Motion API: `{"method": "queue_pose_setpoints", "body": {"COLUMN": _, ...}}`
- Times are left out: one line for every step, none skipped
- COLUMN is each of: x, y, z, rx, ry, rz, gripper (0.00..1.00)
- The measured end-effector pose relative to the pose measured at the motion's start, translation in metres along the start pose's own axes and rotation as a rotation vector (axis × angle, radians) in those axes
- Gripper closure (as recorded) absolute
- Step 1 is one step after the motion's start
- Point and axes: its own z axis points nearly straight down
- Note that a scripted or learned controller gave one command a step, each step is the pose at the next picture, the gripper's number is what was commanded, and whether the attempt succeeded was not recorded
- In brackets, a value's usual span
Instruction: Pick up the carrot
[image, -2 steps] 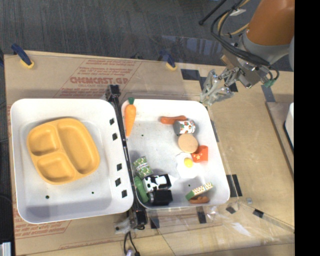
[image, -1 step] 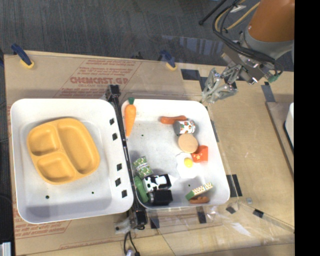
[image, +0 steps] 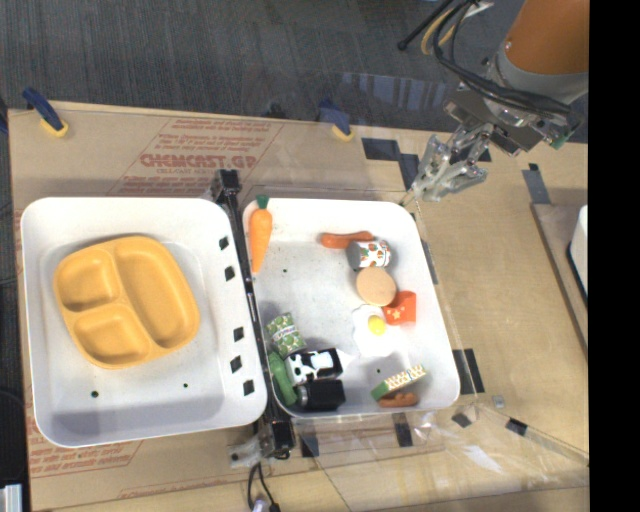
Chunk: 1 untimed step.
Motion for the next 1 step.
{"method": "queue_pose_setpoints", "body": {"x": 0.0025, "y": 0.0003, "z": 0.0404, "rx": -0.008, "ry": 0.005, "rz": 0.195, "gripper": 1.0}}
